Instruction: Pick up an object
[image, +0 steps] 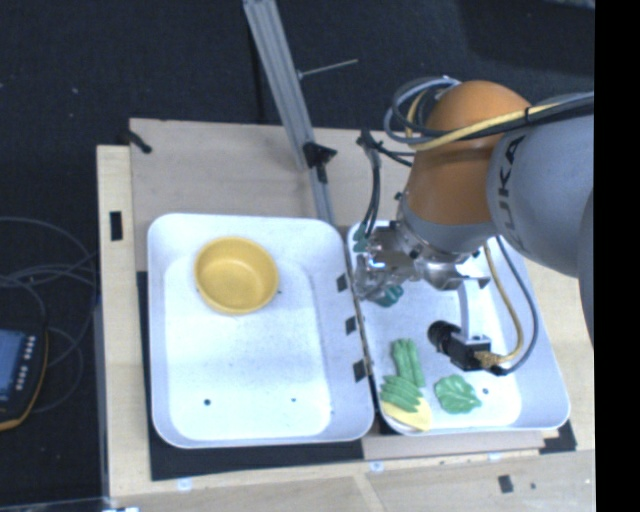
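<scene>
Overhead, gripper (378, 283) low over right bin's (535, 400) near-left corner, grip state unclear, green toy (405, 372) and green leaf (457, 393) nearby, yellow bowl (236, 274) in left bin (250, 400)

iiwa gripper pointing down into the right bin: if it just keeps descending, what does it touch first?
Probably the small teal object right under the metal two-finger gripper, near the shallow white right bin's left wall. Depth is unclear from this slanted view; it may land on the bin floor beside it.

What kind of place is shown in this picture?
Probably a robotics lab test bench: a KUKA arm reaches over two white bins, one holding a yellow bowl, with a control pendant and cables beside the bench.
</scene>
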